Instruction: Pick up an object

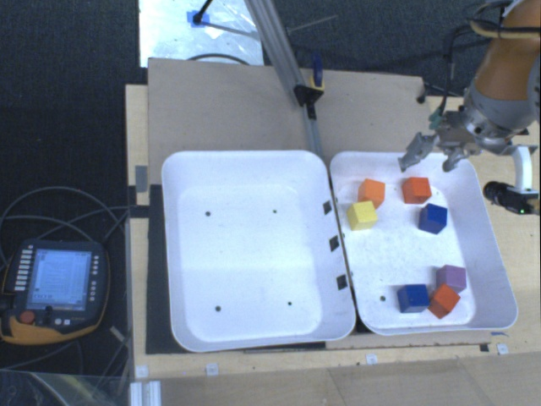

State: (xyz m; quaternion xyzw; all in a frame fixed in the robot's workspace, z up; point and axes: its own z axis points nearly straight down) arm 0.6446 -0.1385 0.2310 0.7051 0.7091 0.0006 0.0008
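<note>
At the far left of the frame I see the teach pendant [52, 290] lying on the dark floor, its screen lit and a cable looping round it. Moving right, the left bin [254, 248] takes the middle of the picture; I see only four small dark dots on its white floor. A slanted metal pole [275, 36] runs down from the upper middle to the seam between the bins.

The right bin [473, 311] holds all the blocks. In its upper part sit a yellow block [363, 215] and, touching its upper right corner, an orange block [371, 192]. Further right are a second orange block [416, 189] and, just below and right of it, a blue block [433, 218]. Near the lower right corner a second blue block [413, 298], a red-orange block [445, 300] and a purple block [451, 276] cluster together.

At the upper right the gripper [436, 154] hangs over the bin's top rim, just above the second orange block. Its fingers are spread apart with nothing between them.
</note>
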